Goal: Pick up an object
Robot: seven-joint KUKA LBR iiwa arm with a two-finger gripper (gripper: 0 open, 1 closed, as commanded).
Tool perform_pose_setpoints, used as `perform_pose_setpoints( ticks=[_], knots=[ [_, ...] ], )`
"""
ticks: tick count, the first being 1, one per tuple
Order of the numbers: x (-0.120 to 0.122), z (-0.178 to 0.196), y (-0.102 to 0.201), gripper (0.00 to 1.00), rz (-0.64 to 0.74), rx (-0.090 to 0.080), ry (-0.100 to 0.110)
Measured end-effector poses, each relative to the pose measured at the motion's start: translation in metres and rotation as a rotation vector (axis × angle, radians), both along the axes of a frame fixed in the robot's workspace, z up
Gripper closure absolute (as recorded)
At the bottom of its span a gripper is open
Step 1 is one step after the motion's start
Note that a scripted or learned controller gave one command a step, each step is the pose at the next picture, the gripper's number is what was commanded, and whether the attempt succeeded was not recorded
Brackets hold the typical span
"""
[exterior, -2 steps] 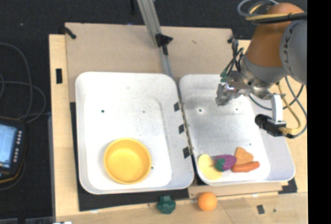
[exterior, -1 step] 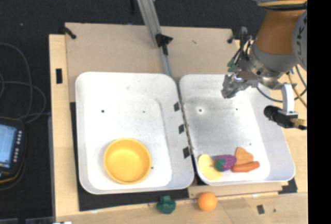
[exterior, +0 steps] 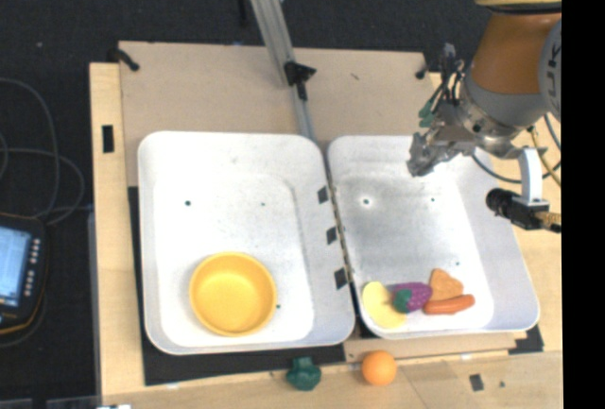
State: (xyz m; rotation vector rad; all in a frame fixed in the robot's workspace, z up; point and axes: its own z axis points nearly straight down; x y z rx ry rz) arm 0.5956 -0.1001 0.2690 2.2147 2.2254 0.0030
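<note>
**Robot arm hovers over far corner of right bin, toys clustered at near edge**

Two shallow white bins sit side by side on a tan desk. The left bin [exterior: 227,171] holds one yellow bowl [exterior: 233,293] near its front edge. The right bin [exterior: 416,209] holds four small items bunched at its front edge: a pale yellow piece [exterior: 378,303], a purple-and-green toy [exterior: 410,297], an orange wedge [exterior: 444,283] and an orange carrot-like piece [exterior: 449,305]. Their exact shapes are hard to make out. The claw [exterior: 425,157] hangs above the right bin's far right corner, well apart from the cluster; whether it is released or clenched cannot be told. One orange ball [exterior: 379,367] and one green object [exterior: 303,374] lie on the desk's front edge. A metal pole [exterior: 269,20] slants across dark flooring beyond.
</note>
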Motion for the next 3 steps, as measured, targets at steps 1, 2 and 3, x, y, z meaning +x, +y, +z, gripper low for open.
perform_pose_setpoints(
  ticks=[1, 2, 3],
  knots=[
    [-0.014, -0.014, 0.05, 1.0, 0.001, 0.0, 0.002],
    [-0.019, -0.013, 0.095, 1.0, 0.002, 0.001, 0.002],
    [-0.036, -0.026, 0.144, 1.0, 0.001, 0.001, 0.003]
  ],
)
